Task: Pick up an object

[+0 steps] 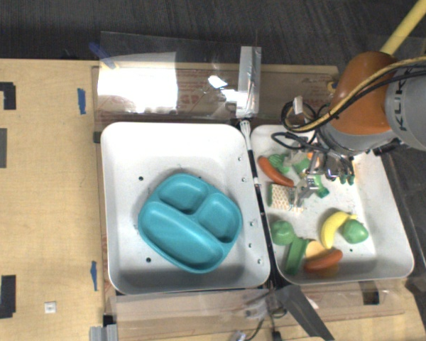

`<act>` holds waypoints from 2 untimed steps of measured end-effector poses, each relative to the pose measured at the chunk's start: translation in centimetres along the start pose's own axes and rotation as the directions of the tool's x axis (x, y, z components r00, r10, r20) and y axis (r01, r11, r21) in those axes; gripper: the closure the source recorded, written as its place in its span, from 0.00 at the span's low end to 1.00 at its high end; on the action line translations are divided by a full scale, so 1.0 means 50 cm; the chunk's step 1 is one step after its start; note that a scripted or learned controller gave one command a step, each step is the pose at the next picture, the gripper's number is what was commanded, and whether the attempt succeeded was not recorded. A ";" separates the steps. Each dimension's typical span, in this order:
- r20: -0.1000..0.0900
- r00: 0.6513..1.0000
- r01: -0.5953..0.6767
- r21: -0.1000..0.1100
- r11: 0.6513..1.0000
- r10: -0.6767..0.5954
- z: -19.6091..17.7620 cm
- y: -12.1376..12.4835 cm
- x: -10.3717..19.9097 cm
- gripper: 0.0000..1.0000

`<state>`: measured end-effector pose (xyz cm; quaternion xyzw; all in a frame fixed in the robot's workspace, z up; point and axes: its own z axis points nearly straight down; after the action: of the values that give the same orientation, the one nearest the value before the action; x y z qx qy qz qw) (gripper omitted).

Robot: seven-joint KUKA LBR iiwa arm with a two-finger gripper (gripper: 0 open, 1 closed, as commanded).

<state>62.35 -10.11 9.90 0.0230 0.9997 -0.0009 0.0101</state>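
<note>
Toy food: small pieces, including a banana [331, 227], in the right bin [392, 222].
Left bin [121, 190]: holds a teal divided tray [190, 221].
Claw [307, 185]: low over the right bin's far half, above a red piece [276, 170]; grip too cluttered to tell.
Arm [373, 98]: hides the bin's far corner.

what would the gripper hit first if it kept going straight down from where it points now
Probably the bare floor of the right bin beside the orange carrot, though depth is hard to judge from this slanted view of the gripper.
</note>
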 end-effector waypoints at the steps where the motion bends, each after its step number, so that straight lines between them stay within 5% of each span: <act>1: 0.011 0.999 -0.046 -0.001 0.999 0.046 0.000 -0.008 0.064 0.00; 2: -0.008 1.000 -0.011 0.000 1.000 0.011 0.015 -0.048 0.179 0.00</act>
<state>53.32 -12.09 8.96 0.0283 0.9996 -0.0007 0.0061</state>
